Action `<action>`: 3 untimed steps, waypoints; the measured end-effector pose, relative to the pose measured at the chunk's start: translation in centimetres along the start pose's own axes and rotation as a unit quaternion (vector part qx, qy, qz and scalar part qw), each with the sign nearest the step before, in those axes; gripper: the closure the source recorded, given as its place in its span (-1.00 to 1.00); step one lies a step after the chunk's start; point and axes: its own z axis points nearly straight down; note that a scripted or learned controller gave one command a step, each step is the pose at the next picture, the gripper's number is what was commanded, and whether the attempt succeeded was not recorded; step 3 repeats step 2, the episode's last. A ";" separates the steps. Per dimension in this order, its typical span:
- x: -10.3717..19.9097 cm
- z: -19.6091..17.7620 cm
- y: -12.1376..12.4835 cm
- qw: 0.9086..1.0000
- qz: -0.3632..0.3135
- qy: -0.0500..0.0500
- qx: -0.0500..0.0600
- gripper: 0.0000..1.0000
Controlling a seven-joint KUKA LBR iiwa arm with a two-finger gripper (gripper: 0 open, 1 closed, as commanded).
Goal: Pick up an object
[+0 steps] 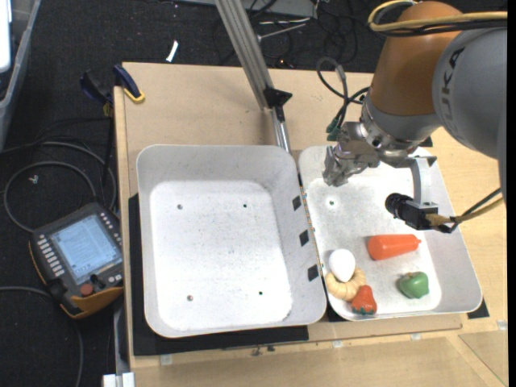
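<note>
My gripper point(336, 174) hangs over the far left part of the right bin point(451, 240), above bare bin floor. Nothing shows in it. Toward the bin's near side lie an orange carrot point(393, 246), a white egg point(343, 264), a green pepper point(414, 285), a yellowish piece point(345, 289) and a small red piece point(364, 300). The egg, the yellowish piece and the red piece lie bunched together by the bin's left wall. All of them are well short of the gripper, toward the near edge.
The left bin point(153, 216) sits beside the right one, their rims meeting in the middle. A metal pole point(246, 43) slants in from the back. A black camera bracket point(407, 208) hangs off the wrist. A teach pendant point(76, 252) lies left of the bench.
</note>
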 end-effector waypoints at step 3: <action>10.1 0.4 0.5 1.000 0.000 0.000 -0.002 1.00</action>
